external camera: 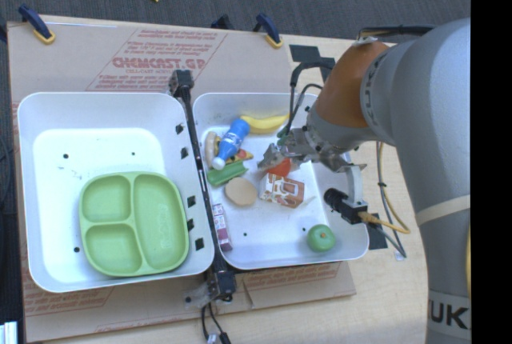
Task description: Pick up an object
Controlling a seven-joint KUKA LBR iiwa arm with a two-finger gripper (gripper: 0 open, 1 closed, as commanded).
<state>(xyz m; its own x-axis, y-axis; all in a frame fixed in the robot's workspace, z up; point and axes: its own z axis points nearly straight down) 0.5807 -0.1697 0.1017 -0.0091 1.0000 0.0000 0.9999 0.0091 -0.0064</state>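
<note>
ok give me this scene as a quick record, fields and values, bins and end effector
left bin: green divided plate
right bin: banana, blue bottle, green apple, tan disc, red and white carton
end effector: low in the right bin, just above the carton
grasp: cannot tell from this view

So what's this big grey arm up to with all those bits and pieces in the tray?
The grey robot arm reaches in from the right over the right-hand white bin, which holds small items: a yellow banana, a blue bottle, a tan round disc, a red and white carton and a green apple. Its gripper sits low, just above the carton. The left bin holds a light green divided plate. Nothing looks lifted yet.
</note>
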